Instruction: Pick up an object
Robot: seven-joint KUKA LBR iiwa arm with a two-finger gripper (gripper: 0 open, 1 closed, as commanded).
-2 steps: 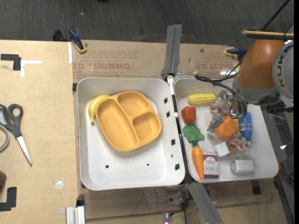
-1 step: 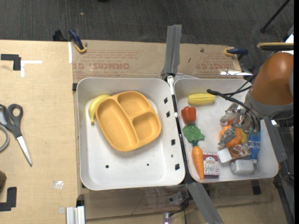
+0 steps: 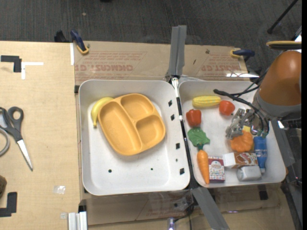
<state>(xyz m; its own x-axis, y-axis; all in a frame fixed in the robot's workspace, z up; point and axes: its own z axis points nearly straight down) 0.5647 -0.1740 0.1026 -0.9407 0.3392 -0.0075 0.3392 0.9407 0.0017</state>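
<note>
We see the gripper [image 3: 238, 124] low in the right bin [image 3: 211, 87], just above an orange toy [image 3: 242, 143] beside the blue bottle [image 3: 260, 150]. Whether it grips, we cannot tell. We should descend squarely, avoiding that bottle.

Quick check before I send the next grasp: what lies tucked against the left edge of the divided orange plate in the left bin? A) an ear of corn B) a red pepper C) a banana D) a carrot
C: a banana curves along the left rim of the orange plate in the left bin.
</note>
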